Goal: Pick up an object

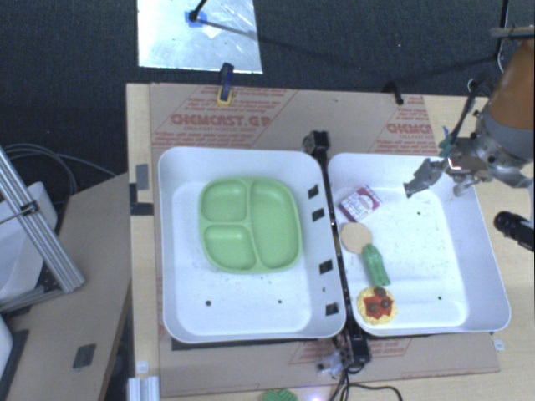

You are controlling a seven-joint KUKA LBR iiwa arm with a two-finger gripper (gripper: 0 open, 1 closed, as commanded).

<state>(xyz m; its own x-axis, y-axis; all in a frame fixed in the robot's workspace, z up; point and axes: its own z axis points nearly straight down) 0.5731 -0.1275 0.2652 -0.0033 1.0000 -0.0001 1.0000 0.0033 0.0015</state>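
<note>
One tool (439,178) hangs above right bin (476,249).

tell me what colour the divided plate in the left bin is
Light green: the plate shows plainly in the camera view.

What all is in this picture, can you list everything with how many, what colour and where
White bins: two, white, side by side on the bench.
Divided plate: one, light green, middle of the left bin.
Small packet: one, white and maroon, upper left of the right bin.
Round disc: one, tan, just below the packet.
Green bottle-shaped toy: one, green, below the disc.
Round yellow piece: one, yellow with red centre, lower left of the right bin.
Metal sheet: one, silvery, on the dark floor beyond the bench.
Clamp: one, yellow and blue, at the bench's far edge.
Gripper: one, grey, above the right bin's upper right.
</note>
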